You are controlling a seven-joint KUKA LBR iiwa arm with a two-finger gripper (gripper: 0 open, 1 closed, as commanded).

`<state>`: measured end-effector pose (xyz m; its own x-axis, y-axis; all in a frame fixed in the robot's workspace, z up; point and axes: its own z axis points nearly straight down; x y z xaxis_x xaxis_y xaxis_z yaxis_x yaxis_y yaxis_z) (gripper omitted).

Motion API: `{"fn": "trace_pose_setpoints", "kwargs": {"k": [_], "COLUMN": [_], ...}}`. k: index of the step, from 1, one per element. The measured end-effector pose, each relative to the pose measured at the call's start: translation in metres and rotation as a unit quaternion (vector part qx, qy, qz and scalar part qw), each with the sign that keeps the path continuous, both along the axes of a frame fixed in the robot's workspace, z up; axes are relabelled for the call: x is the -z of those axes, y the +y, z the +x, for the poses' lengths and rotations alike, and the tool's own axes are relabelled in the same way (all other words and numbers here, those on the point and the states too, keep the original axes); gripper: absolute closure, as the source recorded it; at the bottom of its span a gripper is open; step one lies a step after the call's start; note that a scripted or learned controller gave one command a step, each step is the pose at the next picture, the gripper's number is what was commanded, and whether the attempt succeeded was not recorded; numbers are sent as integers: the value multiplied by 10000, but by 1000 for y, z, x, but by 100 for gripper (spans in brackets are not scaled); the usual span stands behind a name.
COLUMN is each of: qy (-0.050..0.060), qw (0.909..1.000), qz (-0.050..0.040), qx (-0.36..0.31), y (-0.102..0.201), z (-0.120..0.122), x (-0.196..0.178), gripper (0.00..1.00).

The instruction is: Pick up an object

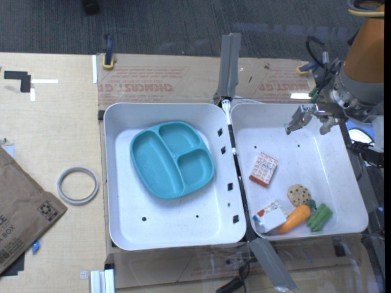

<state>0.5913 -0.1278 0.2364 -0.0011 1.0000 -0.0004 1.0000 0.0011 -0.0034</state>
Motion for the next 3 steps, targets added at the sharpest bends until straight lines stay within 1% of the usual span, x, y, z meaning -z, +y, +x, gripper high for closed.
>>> {"fn": "trace_pose_setpoints", "kwargs": {"k": [1, 2, 3], "qy": [-9, 3, -51], "qw": [9997, 9992, 10000], "qz": [-7, 1, -3], "qx": [243, 399, -70], "y": [-9, 30, 23], "z": [6, -47, -110], "x": [-64, 66, 141], "gripper": [0, 0, 0]}}
